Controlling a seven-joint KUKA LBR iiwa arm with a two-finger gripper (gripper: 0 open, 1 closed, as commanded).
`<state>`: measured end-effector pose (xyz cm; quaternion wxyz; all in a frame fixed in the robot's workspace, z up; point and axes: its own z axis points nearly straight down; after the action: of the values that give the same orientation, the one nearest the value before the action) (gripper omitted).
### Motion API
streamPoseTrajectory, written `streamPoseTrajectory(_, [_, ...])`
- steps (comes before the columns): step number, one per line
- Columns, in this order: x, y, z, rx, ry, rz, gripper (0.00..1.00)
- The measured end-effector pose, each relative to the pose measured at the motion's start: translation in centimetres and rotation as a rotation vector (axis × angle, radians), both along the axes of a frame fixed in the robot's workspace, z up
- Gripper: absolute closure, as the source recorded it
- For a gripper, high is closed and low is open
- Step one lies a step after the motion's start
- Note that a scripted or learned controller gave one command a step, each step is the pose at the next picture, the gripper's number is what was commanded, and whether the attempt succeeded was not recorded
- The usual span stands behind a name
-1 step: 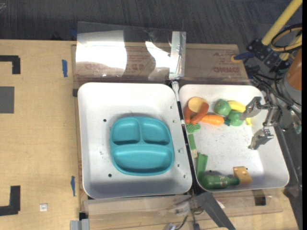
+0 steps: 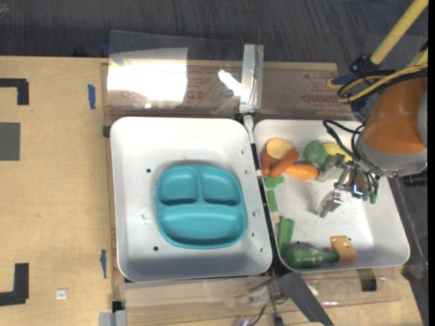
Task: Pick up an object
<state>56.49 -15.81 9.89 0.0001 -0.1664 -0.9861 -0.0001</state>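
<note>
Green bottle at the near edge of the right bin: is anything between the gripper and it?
Nothing visible. The gripper hangs over bare floor of the right bin, and the green bottle lies nearer the camera with open white floor between them. A tan block sits just at the bottle's right end.

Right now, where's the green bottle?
The green bottle lies on its side in the right bin, along its near edge, with a small tan block just to its right and the gripper above it.
</note>
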Motion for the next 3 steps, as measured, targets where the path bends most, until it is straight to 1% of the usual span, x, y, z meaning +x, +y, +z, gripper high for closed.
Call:
streamPoseTrajectory(1, [-7.1, -6.9, -1.0, -0.006, -0.008, 0.172, 0.0])
streamPoseTrajectory(2, [-0.3, -6.5, 19.7, -0.006, -0.016, -0.002, 0.0])
streamPoseTrajectory(3, [-3.1, -6.4, 8.3, 0.003, 0.005, 0.07, 0.0])
